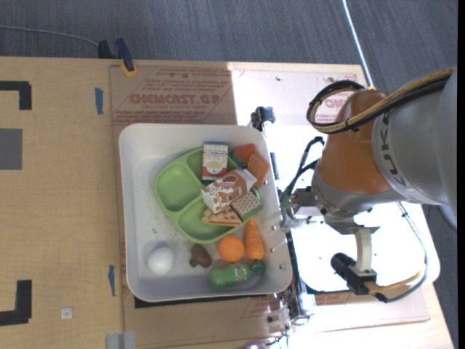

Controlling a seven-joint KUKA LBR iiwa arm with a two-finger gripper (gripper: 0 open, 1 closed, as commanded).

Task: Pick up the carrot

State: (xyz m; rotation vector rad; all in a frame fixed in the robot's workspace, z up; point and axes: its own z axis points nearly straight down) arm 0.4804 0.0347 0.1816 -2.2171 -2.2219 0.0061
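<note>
**Carrot Pick: Arm Staged Beside the Target Bin**

We locate the carrot (pixel 253 240) at the lower right of the left bin (pixel 134 195), just beside the orange ball (pixel 231 249) and near the bin's right wall. The arm (pixel 360 151) hangs over the right bin and covers the gripper (pixel 294 213), so we cannot tell its opening. We judge that the crowding neighbours call for a steep descent.

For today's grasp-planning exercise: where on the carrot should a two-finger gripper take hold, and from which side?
Take the carrot across its middle, coming down from above. It lies flat and is long, so a grip across its narrow width suits it best. An orange ball sits right against its left and the bin wall runs close on its right, so a sideways approach looks blocked.
</note>
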